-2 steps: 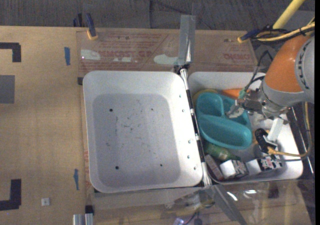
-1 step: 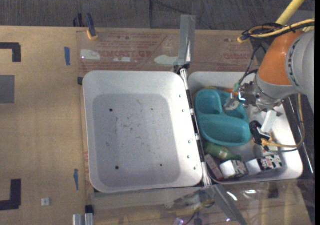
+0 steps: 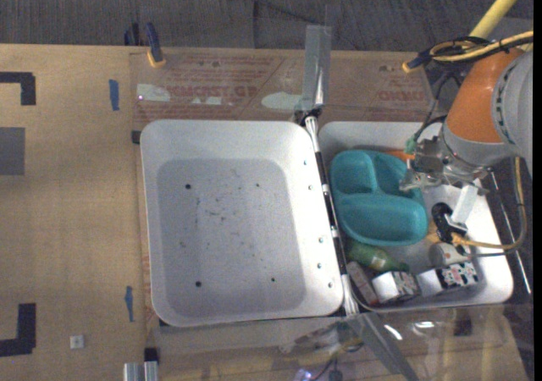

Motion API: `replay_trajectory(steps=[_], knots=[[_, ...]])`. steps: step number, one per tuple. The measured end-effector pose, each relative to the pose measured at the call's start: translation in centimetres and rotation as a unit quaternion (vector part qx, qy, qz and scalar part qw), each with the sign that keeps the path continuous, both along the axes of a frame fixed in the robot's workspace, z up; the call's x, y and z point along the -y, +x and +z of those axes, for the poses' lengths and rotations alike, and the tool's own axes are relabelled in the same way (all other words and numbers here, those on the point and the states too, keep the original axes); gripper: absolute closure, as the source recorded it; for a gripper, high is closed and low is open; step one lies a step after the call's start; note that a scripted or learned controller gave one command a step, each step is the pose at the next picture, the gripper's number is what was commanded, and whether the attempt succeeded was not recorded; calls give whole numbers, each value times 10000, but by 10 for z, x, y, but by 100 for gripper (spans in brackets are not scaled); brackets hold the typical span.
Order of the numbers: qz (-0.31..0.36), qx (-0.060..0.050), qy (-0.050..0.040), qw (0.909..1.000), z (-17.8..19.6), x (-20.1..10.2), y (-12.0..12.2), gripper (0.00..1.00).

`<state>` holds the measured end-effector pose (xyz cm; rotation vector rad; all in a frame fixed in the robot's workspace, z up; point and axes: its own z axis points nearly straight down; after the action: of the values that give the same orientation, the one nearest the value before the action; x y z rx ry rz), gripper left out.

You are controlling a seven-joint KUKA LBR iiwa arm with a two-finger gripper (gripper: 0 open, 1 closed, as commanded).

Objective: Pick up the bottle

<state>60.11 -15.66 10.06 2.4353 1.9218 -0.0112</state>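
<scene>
Yet to be grasped and lifted: the small green plastic bottle (image 3: 373, 255), lying in the right shallow white bin (image 3: 501, 284) just below a teal two-compartment plastic tray (image 3: 377, 201). Hard to tell whether the grey gripper (image 3: 421, 169), hovering over that tray's right edge, is open or closed. Counted: one bottle, one tray, two bins, one gripper.

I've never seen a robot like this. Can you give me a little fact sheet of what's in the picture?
arm: grey with an orange band, reaching in from the right
end effector: above the teal dish's right edge
left bin: white, shallow
right bin: white, crowded with things
teal dish: in the right bin, divided into sections
green bottle: lying just below the dish, apart from the end effector
other items: white cylinders, patterned box
</scene>
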Motion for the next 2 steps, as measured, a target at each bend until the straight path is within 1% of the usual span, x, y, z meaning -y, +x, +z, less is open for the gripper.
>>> replay_trajectory(steps=[1,2], knots=[[44,-5,56,10000,-1,-9,2,0],[8,20,-44,10000,9,2,1,100]])
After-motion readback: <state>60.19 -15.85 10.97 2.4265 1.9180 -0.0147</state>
